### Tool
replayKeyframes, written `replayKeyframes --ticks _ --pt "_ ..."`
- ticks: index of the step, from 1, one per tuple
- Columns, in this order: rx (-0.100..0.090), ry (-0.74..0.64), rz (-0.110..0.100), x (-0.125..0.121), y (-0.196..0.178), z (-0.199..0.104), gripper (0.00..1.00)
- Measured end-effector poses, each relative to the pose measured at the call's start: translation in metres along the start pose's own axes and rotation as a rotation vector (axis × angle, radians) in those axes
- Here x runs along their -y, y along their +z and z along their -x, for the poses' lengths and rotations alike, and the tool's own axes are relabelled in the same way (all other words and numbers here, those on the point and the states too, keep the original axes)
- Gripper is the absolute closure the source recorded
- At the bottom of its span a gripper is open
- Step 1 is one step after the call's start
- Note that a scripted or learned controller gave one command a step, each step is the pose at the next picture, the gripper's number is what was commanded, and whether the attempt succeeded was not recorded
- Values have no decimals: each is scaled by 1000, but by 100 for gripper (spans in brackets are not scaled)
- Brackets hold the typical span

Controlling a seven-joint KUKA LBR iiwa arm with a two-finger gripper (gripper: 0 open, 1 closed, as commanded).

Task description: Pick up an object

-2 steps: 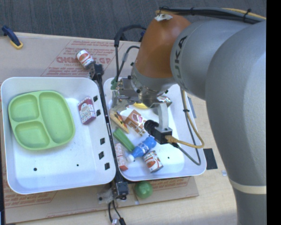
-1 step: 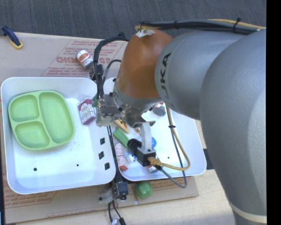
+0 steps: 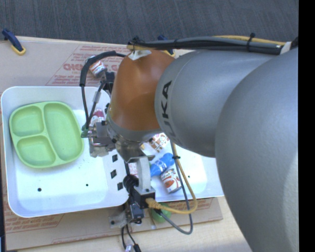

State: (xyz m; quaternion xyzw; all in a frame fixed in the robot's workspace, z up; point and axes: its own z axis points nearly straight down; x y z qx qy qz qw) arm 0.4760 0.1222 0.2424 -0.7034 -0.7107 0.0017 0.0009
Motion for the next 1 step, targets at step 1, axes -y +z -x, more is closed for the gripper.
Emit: replayKeyframes --ticks 1 --pt "1 0 -2 0 19 -35 100"
